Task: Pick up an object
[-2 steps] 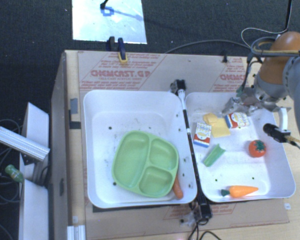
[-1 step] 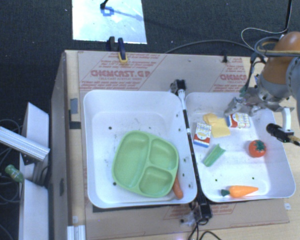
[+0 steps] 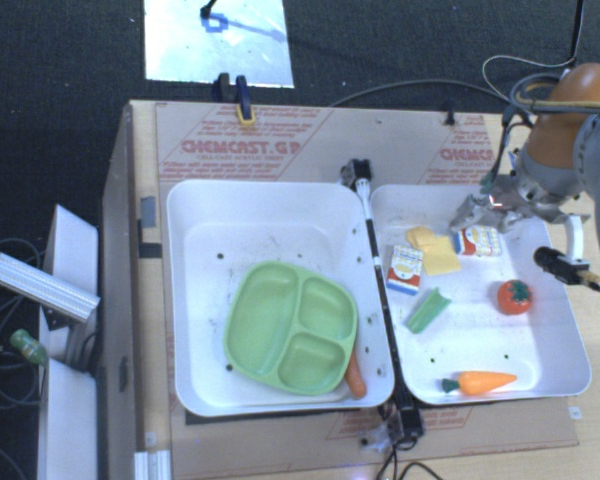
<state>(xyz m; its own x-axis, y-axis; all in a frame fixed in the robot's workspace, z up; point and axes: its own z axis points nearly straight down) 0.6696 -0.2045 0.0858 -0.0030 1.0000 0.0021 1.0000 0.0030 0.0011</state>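
Note:
In the right bin (image 3: 570,368) lie a red-and-white packet (image 3: 479,243), a yellow cheese wedge (image 3: 435,252), a small white carton (image 3: 405,269), a green stick (image 3: 427,310), a red tomato (image 3: 514,297) and an orange carrot (image 3: 481,380). My gripper (image 3: 492,219) hangs at the bin's far side, directly over the top edge of the red-and-white packet. Its fingers are spread open, one to each side, with nothing between them.
The left bin (image 3: 195,268) holds a green divided plate (image 3: 291,325), with a brown sausage (image 3: 355,378) at its right corner. A black bar (image 3: 375,243) runs along the seam between the bins. Cables trail behind the arm at the upper right.

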